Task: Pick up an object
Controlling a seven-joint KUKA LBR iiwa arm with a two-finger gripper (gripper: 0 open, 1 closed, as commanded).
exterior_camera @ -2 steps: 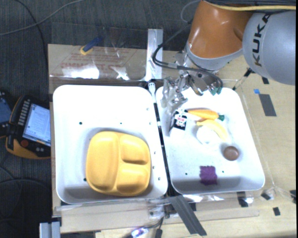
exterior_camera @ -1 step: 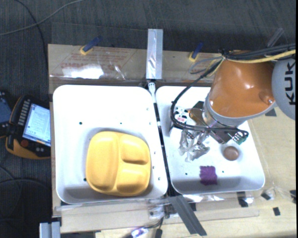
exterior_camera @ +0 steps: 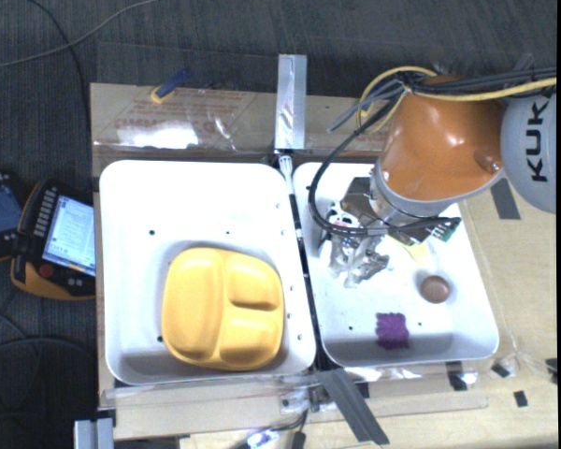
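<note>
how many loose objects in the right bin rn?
2 clearly visible: a small brown round object toward the right side, and a purple block near the front wall. The arm covers the bin's back part, so more may be hidden beneath it.

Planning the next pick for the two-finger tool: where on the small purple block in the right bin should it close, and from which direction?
Grip the purple block across its two opposite sides, coming straight down from above. It looks small and chunky, lying alone on the right bin's floor with open space around it. The brown round object sits apart, so the fingers should have room.
</note>
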